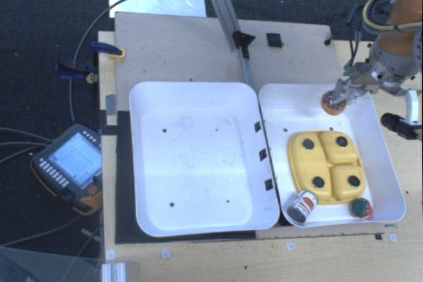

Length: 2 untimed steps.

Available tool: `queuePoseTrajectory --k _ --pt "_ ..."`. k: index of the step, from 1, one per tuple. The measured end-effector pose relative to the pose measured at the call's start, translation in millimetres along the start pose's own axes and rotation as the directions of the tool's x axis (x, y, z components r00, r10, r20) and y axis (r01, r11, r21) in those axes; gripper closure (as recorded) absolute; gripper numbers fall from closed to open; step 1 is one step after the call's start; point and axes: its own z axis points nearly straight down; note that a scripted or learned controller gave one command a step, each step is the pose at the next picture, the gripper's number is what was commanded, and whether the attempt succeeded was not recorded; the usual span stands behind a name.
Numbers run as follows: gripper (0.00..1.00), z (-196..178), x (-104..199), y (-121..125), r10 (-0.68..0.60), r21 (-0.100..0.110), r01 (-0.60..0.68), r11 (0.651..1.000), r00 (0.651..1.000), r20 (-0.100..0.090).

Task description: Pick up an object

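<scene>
The fingers (pixel 342 94) are reaching down from the grey arm (pixel 396 43) at the far right corner of the right bin (pixel 390 162), and they are sitting directly over a small round brown object (pixel 332 104) — a doughnut-like ring, as far as the view lets me say — which is lying on the bin floor right at their tips. Whether the fingers are apart or pressed onto the ring I cannot tell, since the tips and the ring are overlapping at this slant and no gap is showing. Nearer the camera than the fingers, a yellow four-compartment tray (pixel 325 166) is lying flat in the middle of the same bin, each compartment carrying a dark spot. Past the tray, well apart from the fingers, a small can with a red and white label (pixel 303 205) is lying on its side against the near left corner of the bin, and a small green and red ball-like toy (pixel 361 209) is resting just beside the tray's near right corner. To the left of the fingers, across the shared rims, the left bin (pixel 142 142) is sitting beside the right one, and black clips (pixel 262 154) are lining the seam between them. Both bins are resting on the bench (pixel 178 43) — a teach pendant (pixel 69 167) is lying off its left edge on the dark floor.
</scene>
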Motion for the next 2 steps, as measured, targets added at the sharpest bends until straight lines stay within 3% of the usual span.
queuePoseTrajectory --k 2 --pt "1.00 -111.3 -0.3 5.1 -0.003 0.000 0.003 1.000 1.000 0.000"
